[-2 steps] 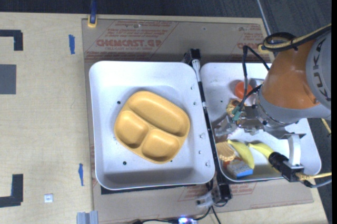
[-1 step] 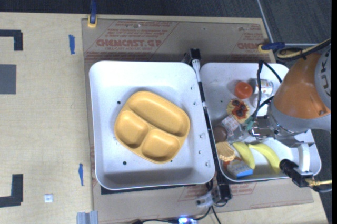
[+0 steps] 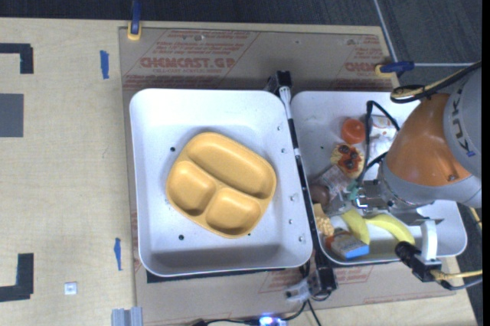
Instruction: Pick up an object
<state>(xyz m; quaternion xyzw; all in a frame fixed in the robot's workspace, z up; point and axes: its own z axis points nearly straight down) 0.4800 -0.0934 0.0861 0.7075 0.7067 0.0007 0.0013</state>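
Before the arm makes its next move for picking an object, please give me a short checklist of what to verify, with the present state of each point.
1. Objects lie in the right bin, under the arm: ok. A banana, an orange piece and a blue-edged item are there.
2. End effector is over the pile: ok, it is low, beside the banana.
3. Something is held between the fingers: cannot tell, the wrist hides them.
4. Target stands apart from its neighbours: not ok, the banana touches the cluttered items around it.
5. Left bin has room for a drop: not ok for the middle, where a yellow divided tray lies.
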